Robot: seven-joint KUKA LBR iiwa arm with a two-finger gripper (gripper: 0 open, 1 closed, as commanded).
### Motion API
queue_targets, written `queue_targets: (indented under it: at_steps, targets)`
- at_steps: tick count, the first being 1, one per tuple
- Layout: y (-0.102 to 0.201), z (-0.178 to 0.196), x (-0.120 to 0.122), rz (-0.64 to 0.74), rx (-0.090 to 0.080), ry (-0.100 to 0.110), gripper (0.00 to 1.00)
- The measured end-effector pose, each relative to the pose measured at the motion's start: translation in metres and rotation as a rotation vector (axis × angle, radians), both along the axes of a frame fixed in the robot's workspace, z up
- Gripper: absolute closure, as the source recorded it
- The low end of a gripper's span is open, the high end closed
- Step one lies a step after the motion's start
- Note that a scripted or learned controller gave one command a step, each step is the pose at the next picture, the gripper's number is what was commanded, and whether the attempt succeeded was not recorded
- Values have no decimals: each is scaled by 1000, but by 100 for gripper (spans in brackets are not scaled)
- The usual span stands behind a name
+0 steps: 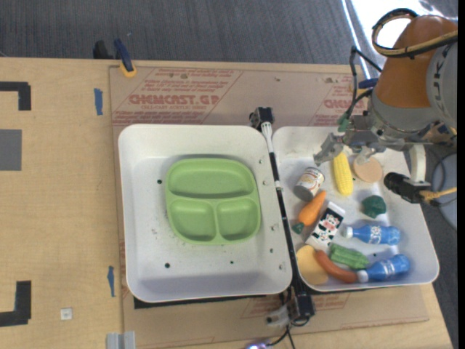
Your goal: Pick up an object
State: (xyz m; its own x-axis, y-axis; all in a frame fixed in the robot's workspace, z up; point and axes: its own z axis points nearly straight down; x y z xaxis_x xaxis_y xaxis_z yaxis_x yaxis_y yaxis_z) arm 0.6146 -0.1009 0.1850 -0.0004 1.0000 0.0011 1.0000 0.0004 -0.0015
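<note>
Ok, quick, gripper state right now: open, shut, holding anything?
Gripper: cannot be told. It sits low over the far end of the right bin, by the top of the corn cob; nothing is seen between its fingers.

Right bin point(429, 247): crowded. Corn point(342, 174), can point(310, 181), carrot point(312, 209), two bottles point(372, 234) and a sausage point(336, 266) lie close together, leaving narrow gaps. Left bin point(138, 217): green tray point(213, 198) at centre, open floor around it.

Two bins point(138, 195), one green tray point(213, 198), perhaps ten toys point(341, 174).
</note>
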Motion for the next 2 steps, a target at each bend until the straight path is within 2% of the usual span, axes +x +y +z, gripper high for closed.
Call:
queue_targets:
  at_steps: [1,2]
  targets:
    - [-1,-72,-43,19,-5,-15,0]
    - [5,-99,-97,17,0,-3,0]
